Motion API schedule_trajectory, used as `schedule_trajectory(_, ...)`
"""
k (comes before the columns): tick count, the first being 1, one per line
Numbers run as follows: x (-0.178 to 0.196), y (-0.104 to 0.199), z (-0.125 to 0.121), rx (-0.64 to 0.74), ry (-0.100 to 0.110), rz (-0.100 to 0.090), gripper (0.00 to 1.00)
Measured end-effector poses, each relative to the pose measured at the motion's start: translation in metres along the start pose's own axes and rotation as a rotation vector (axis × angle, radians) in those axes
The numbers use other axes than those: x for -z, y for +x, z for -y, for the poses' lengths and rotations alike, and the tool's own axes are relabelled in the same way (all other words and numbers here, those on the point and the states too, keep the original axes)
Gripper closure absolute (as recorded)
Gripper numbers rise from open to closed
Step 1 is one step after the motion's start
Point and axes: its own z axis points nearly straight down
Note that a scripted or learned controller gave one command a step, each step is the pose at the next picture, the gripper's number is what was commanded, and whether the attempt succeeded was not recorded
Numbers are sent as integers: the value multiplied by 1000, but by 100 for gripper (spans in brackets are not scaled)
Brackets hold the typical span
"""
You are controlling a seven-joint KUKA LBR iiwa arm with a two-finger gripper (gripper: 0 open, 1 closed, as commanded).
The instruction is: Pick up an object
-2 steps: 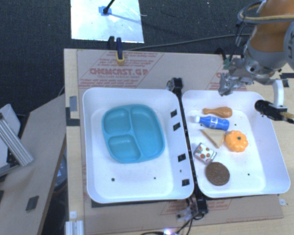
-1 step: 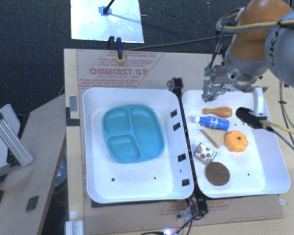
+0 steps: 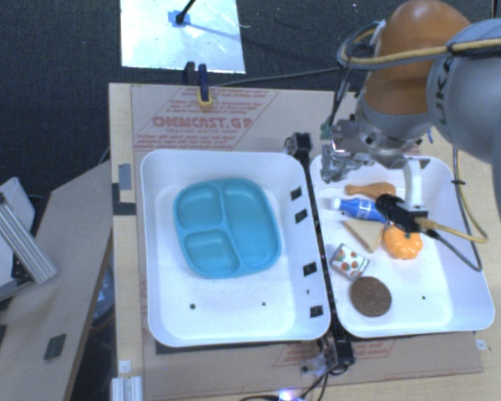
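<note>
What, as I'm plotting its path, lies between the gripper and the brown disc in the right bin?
The blue tube, a tan wedge and a small spotted can lie between the gripper and the brown disc in the right bin.

A light blue three-compartment plate [image 3: 227, 228] lies flat in the middle of the left bin [image 3: 225, 328]. In the right bin [image 3: 459, 299], a tan drumstick-shaped toy [image 3: 369, 190] lies farthest back, with a blue tube [image 3: 361, 209], white-capped, on its side just before it. Next come a tan wedge [image 3: 366, 236] and a round orange toy [image 3: 401, 244], then a small red-spotted white box [image 3: 348, 261] and a flat brown disc [image 3: 371, 296]
</note>
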Motion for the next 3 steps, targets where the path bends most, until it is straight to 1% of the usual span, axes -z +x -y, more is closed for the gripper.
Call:
schedule_trajectory(1, -4, 42, 27, 0, 1, 0, 100)
schedule_trajectory(2, -20, 91, 34, 0, 1, 0, 100)
schedule_trajectory(3, -19, 88, 33, -6, 0, 2, 0)
